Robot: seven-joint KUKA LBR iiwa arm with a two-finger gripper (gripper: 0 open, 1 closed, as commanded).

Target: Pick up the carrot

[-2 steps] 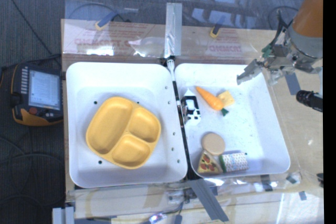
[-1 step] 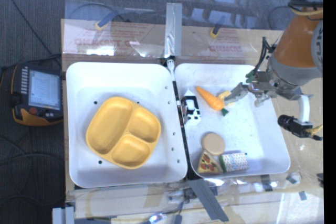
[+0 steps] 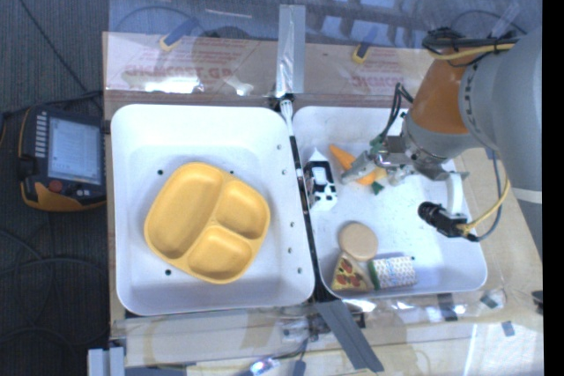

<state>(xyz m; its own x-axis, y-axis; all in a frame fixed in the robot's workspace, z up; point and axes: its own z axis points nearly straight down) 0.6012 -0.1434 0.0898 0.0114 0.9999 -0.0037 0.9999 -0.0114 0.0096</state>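
The two-finger tool (image 3: pixel 381 161) hangs low inside the right-hand shallow white bin (image 3: pixel 458 273), in its upper middle part, at the end of the grey arm with the orange band (image 3: pixel 441 97) that comes in from the desk's right edge. Whether its fingers are spread or closed cannot be told at this slant; their metal tips sit right at a small cluster of orange and green pieces. The orange carrot (image 3: pixel 342 156) lies just left of those tips, toward the bin's upper left corner, a short wedge pointing up and left; nothing shows it caught between the fingers. A pale orange and green bit (image 3: pixel 368 179) lies touching or just under the tips.

Left of that, against the bin's left wall, sits a small black-and-white toy (image 3: pixel 322 186). Near the bin's lower edge rest a round tan disc (image 3: pixel 358 239), a triangular pizza-slice toy with red spots (image 3: pixel 350 274) in the lower left corner, and a grey speckled cylinder lying on its side (image 3: pixel 393 271) just beside the slice. A black cable connector (image 3: pixel 436 217) hangs over the bin's right part.

The left-hand white bin (image 3: pixel 132 216) carries a yellow divided plastic plate (image 3: pixel 207 220) near its middle. Off the desk's left edge, on the dark floor, lies a black and orange control pendant with a screen (image 3: pixel 60 156).
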